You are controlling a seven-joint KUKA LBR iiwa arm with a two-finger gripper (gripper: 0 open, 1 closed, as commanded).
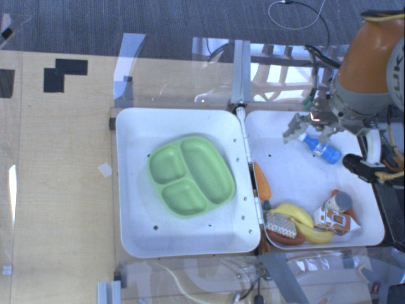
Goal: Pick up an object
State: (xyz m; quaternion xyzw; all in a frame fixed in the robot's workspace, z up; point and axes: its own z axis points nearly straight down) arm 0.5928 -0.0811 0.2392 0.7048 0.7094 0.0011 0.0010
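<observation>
Worktop [63,170] of pale wood, two shallow white bins side by side on it. We see the left bin [136,233] carrying a green divided plate [191,176] with three compartments, lying flat near the middle and turned at a slant.

Right bin [285,176] holds the loose items. A carrot [262,181] lies along the bin's left wall. A banana [304,220] rests near the front edge, touching a small flat reddish packet [281,227] on its left. Just right of the banana we note a small white and orange carton [335,217] with a grey cap, tilted. A blue bottle-like object [323,149] lies on its side in the rear part of the bin, well apart from the front cluster.

The arm [370,49] comes in from the right, orange band above the grey wrist. The tool [310,128] sits low over the rear of the right bin, its fingers [293,130] spread wide with nothing between them. The blue object lies just beside the tool, at its near right; we cannot tell whether they touch.

A black cable [297,11] loops on the grey floor beyond the bins.
</observation>
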